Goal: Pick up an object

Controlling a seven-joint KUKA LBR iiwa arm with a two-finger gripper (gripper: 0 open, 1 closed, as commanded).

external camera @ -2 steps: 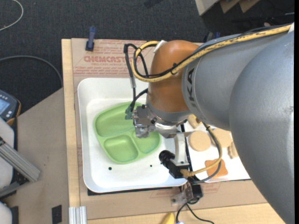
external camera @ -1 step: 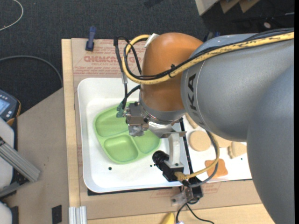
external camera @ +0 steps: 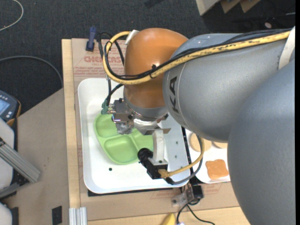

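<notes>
Green divided tray (external camera: 117,146) lies flat in the left bin (external camera: 91,172), directly beneath and just left of the gripper (external camera: 140,128), its long axis running toward the bench front; grip state can't be told.

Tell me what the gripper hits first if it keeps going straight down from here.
Most likely the green divided tray lying in the left white bin. The gripper points down over the tray's right part. The wrist hides the tip, so the gap is unclear, and it may already touch.
</notes>
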